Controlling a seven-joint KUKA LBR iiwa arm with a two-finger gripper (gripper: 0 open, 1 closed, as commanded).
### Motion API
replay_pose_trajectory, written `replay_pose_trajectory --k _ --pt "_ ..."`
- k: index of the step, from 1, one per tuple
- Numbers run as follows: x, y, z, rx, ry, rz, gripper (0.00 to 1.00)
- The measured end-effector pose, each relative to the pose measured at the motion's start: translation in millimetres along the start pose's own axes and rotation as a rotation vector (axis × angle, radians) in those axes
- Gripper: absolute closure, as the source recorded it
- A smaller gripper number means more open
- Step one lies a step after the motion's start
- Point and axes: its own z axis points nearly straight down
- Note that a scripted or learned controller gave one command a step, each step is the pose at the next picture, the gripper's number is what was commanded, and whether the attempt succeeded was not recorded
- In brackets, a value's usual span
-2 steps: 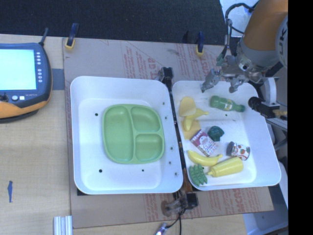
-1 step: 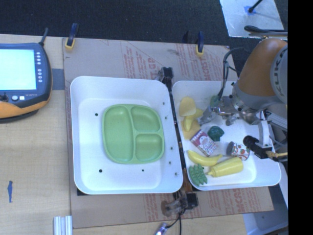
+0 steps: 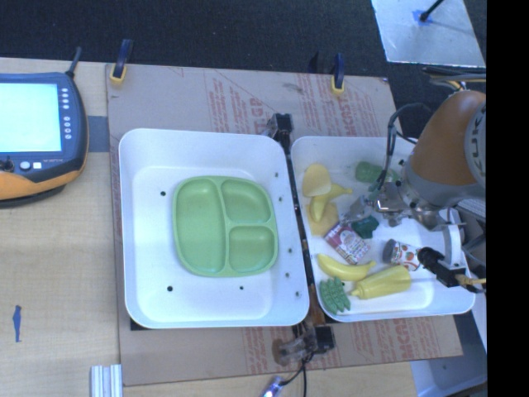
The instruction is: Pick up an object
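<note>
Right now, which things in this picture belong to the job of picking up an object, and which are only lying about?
Belong to the job:
gripper, low in the right bin
banana
yellow squash
green leafy toy
red-and-white packet
small can

Only lying about:
left bin
green divided plate
tablet controller
blue clamps

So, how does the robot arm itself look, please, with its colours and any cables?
The arm has a rounded orange band above a grey wrist. Dark thin cables loop beside it on its left. The gripper end is grey metal with small dark parts. Lettering on the grey casing is cut off, unreadable.
</note>
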Motion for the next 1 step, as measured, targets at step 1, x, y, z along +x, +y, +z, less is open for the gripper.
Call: replay_pose_trajectory --k 1 --pt "-0.9 0.0 -9.4 0.003 -0.001 -0.003 1.00"
